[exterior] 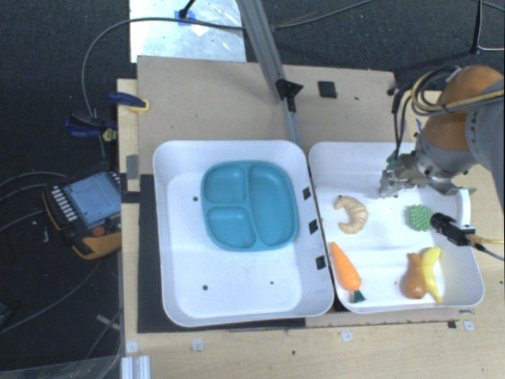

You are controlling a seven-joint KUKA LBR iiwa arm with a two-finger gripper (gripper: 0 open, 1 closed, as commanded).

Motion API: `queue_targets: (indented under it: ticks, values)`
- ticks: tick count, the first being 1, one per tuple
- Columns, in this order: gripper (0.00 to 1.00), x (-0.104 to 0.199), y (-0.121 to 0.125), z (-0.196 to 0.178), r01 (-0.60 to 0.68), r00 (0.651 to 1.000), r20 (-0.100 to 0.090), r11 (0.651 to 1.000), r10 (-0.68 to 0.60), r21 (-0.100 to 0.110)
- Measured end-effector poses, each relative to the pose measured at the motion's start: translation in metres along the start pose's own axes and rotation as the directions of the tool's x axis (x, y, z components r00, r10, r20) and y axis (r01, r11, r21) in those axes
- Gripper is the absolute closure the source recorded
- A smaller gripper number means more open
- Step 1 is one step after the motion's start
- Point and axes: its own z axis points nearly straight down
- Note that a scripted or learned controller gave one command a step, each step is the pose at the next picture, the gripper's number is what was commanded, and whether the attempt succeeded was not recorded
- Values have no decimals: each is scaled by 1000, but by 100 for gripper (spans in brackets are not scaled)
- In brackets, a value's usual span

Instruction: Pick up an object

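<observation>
The croissant [352, 213] is the most likely candidate for the pick, lying in the far-left part of the right bin [371, 152], just left of and slightly nearer than the gripper [392, 181]. Working from left to right: the left bin [170, 235] holds a blue divided plate [249, 205], resting flat near its centre and apart from all walls. In the right bin, a carrot [345, 268] lies against the left wall at the near end, its long axis running from far-left to near-right, green tip nearest. The croissant sits just beyond it, curved, its long axis running roughly far to near with a slight lean. Further right, a green textured object [419, 216] sits by the right wall, partly masked by a black fitting on the arm. At the near-right corner, a brown pear-like item [414, 279] and a yellow banana [432, 275] lie touching each other side by side. The gripper hangs over the far half of the right bin, above bare floor, with nothing visibly between its fingers; whether they stand open or closed cannot be made out at this resolution. In my judgement, the coming move turns on a short shift to the left and towards the near side to bring the fingers over the croissant, closing across its narrower width.
</observation>
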Motion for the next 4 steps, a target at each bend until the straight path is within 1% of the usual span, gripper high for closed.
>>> queue_targets:
  ticks: [1, 2, 3, 4]
  values:
    - [100, 0, 6, -45, -1, 1000, -3, 1000, 1, 4]
    - [100, 4, 9, -110, 0, 1000, -3, 1000, 0, 2]
    - [100, 4, 10, -112, 1, 1000, -4, 1000, -1, 7]
    - [100, 55, -3, -125, 2, 1000, -6, 1000, -2, 9]
